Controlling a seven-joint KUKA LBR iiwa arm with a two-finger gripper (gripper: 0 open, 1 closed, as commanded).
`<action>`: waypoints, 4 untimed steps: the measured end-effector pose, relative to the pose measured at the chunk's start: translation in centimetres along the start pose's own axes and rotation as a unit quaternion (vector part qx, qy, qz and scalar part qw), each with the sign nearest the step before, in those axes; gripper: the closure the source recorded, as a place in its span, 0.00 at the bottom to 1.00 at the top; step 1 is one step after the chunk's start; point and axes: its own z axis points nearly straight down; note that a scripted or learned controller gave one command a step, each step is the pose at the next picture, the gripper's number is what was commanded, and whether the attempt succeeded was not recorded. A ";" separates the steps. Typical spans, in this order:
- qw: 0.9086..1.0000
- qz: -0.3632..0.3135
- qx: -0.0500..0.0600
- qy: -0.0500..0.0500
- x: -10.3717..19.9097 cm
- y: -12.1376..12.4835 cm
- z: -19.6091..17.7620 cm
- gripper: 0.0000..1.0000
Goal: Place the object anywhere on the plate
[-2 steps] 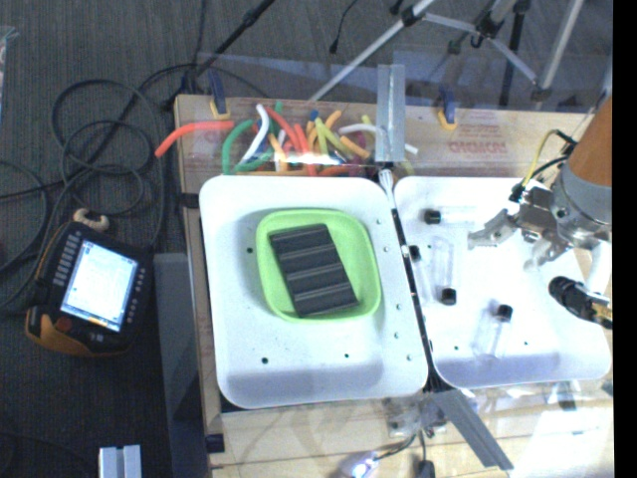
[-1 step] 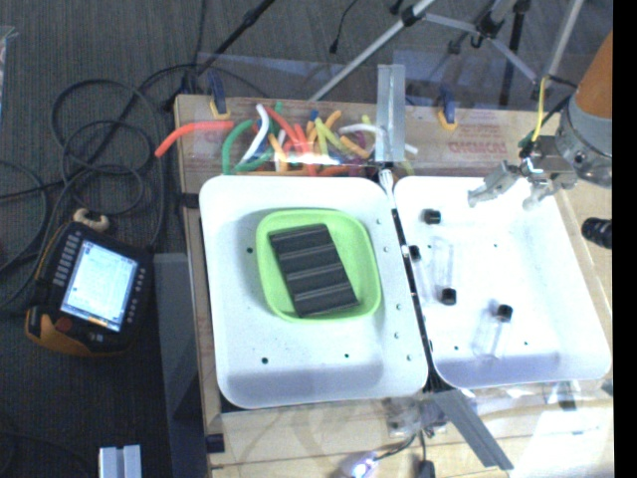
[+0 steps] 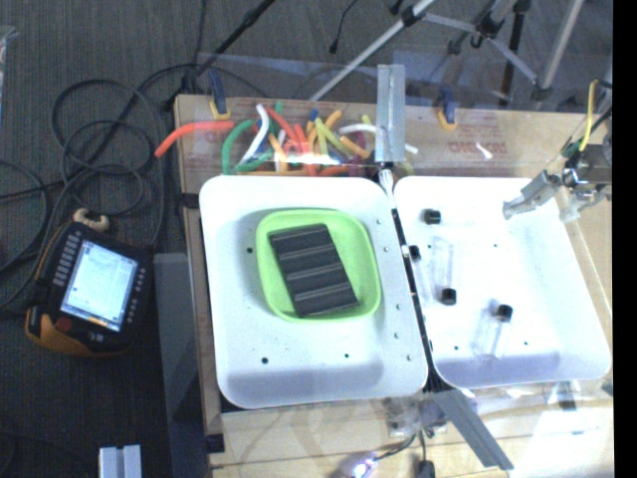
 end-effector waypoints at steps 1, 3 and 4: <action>0.999 0.036 -0.002 -0.001 -0.1 -6.8 -11.8 0.00; 0.984 0.179 -0.001 0.000 0.8 -6.9 -11.7 0.00; 0.975 0.224 0.001 0.000 1.3 -7.0 -3.6 0.00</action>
